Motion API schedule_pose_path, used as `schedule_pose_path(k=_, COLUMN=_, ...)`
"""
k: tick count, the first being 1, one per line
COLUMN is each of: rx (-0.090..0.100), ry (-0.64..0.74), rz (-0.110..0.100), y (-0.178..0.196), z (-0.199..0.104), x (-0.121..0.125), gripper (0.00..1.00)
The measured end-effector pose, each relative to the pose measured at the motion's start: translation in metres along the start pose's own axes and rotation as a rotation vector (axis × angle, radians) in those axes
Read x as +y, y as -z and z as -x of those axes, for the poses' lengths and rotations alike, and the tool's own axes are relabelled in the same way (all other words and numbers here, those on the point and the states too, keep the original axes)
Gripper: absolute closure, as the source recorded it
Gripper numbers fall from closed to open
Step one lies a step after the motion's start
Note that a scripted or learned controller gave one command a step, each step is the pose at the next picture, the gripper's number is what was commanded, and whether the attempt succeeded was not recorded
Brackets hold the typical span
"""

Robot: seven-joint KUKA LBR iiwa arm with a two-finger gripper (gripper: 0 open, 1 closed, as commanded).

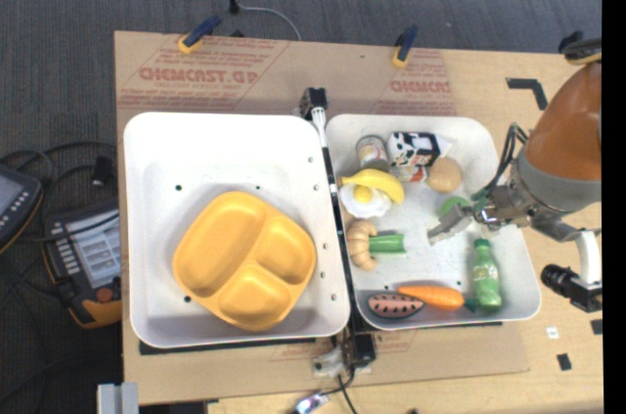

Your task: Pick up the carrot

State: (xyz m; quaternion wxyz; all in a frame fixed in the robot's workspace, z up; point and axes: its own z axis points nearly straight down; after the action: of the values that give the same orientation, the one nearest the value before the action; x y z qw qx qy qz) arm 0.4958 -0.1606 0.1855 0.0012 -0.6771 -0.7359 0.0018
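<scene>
Orange plastic toy carrot (431,296) lies at the near edge of the right-hand shallow white bin (499,153), long axis running roughly left to right across the view, its blunt end toward the green plastic bottle (483,276) that stands just beside it on the right, its tapered end toward the slice of toy watermelon (395,306) on its left. Grey two-finger gripper (442,226) hangs over the middle of the same bin, reaching in from the right; the jaws appear slightly apart with nothing between them, though the parting is small at this angle. Key relation: carrot sits below the gripper in the view, toward the near wall of the bin and close to directly in line, well apart from the fingertips. Judgement: the next move calls for a shift toward the near wall and a descent, with the jaws turned to close across the carrot's short width. Crowding is a risk: bottle and watermelon flank it, and the bin wall is just behind. Other items on the tabletop: yellow moulded divided tray (245,257) in the left-hand white bin (156,143), plus a toy fried egg (361,199) and banana (380,181) further back.
</scene>
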Motion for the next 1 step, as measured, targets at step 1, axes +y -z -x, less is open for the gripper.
schedule_pose_path(k=1, rx=0.0, ry=0.411, rz=0.003, y=-0.0991, z=-0.0272, x=-0.0086, gripper=0.0)
